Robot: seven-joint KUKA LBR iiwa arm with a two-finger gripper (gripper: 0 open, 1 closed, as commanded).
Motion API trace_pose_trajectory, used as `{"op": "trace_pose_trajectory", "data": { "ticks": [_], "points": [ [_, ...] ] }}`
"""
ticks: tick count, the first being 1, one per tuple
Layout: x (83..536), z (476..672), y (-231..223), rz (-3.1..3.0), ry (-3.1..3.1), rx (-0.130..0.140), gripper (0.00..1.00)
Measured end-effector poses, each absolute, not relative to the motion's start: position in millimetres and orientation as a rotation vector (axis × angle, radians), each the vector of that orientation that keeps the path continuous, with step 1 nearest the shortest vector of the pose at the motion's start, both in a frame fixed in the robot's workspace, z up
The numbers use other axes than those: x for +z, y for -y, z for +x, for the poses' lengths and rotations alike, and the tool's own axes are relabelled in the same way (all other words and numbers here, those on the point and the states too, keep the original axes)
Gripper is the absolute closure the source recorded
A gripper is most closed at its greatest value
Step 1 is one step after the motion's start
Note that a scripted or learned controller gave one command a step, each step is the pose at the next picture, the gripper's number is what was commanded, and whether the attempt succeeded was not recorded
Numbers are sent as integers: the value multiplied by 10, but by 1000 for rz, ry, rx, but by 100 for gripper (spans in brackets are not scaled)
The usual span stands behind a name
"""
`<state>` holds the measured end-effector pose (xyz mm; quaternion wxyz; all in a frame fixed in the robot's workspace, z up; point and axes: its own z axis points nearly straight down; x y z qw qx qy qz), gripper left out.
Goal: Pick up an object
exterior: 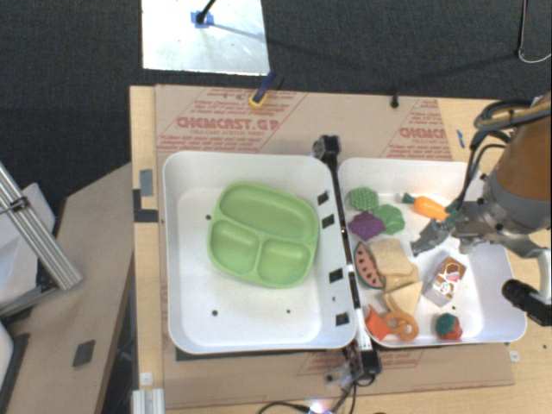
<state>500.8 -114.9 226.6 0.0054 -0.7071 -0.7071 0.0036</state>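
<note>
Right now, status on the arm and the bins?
Gripper low over right bin, nothing seen held. Toast and carton beside it. Green tray in left bin.

Green tray (pixel 263 235) in left bin (pixel 185 257), end effector (pixel 429 241) over toy food

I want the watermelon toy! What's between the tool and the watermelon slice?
In the camera view, pale bread-like pieces lie between the tool and the watermelon slice.

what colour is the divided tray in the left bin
Light green, seen in the camera view: the divided tray.
</note>
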Motion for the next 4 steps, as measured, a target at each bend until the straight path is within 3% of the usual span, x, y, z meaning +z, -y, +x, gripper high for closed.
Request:
{"op": "trace_pose_trajectory", "data": {
  "ticks": [1,3,4],
  "points": [
    [2331,5038,1148,-2218,2226,-2,0],
    [1272,5052,1190,-2219,2220,2,0],
    [1051,5059,1191,-2221,2224,-1,0]
  ]
}}
